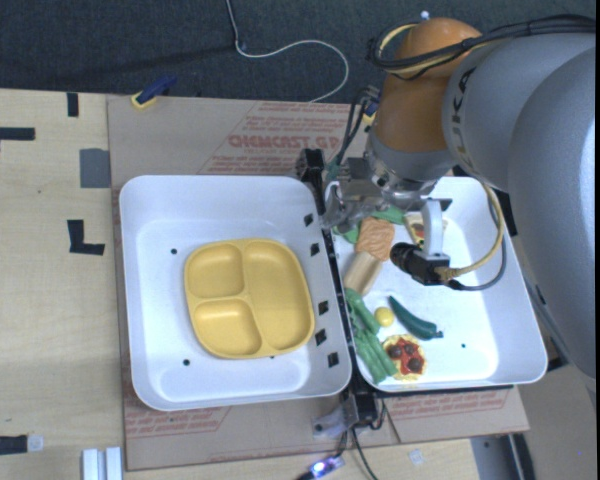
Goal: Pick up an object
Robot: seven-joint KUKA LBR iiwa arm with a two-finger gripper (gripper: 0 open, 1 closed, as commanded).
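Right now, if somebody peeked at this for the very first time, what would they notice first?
Probably the big grey arm with its orange band, reaching in from the right and hanging over the right bin. Next, the bright yellow divided plate lying alone in the middle of the left bin. Then the toy food beneath the arm: a green bean pod, a dark green pepper and a small pizza slice.

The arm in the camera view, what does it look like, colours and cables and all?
The arm is bulky, rounded and grey, with a glossy orange band above the wrist. Black and yellow cables loop around its wrist. Below hangs dark and silver gripper hardware.
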